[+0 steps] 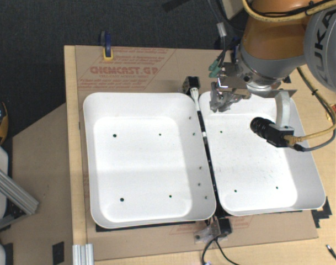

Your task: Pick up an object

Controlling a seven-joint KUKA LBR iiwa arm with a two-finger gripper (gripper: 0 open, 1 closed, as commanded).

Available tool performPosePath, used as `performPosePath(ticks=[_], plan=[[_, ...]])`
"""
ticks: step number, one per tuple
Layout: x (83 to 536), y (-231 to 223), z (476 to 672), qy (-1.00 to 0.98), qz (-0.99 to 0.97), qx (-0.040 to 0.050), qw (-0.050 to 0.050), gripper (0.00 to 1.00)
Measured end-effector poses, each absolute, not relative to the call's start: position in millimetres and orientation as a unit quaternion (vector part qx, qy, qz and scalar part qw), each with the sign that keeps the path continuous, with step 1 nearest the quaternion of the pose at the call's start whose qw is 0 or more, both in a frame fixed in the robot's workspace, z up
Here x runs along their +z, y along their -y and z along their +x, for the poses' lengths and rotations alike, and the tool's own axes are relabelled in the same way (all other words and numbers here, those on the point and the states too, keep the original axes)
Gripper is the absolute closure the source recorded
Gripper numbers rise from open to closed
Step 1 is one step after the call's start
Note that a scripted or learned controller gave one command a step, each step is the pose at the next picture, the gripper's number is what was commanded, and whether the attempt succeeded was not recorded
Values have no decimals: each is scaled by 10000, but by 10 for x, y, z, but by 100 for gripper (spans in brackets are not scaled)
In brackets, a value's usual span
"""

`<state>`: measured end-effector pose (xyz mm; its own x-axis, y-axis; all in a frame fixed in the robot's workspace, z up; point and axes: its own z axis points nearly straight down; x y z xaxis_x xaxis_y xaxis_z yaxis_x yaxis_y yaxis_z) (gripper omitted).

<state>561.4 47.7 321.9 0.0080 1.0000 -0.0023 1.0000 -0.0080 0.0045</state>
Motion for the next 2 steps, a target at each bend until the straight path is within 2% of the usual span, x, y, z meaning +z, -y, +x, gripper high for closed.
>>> performPosePath(ticks=[2], plan=[[3569, -210, 5276, -7063, 7079, 1, 1, 100]])
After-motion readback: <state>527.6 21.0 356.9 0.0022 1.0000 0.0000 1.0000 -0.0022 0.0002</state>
